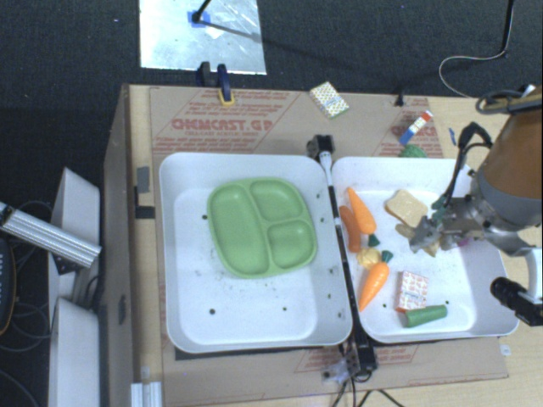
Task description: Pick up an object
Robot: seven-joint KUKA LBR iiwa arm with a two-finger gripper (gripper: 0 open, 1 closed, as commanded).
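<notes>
Where fingers point(422, 239) hover, tan block point(406, 207) sits just beside (rt bin point(475, 312)).

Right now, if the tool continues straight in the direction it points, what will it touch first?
The tool points down and left, so it would probably meet the white floor of the right bin, near the small yellow piece. Depth is hard to judge.

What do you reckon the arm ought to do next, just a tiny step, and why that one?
Probably lower the pincer a little onto the tan bread-like piece next to it. The pincer hangs low in the right bin, right at that piece's lower edge, and nothing shows between its tips. The carrots and the green piece lie farther off, so the tan piece looks like the nearest thing to grab.
</notes>
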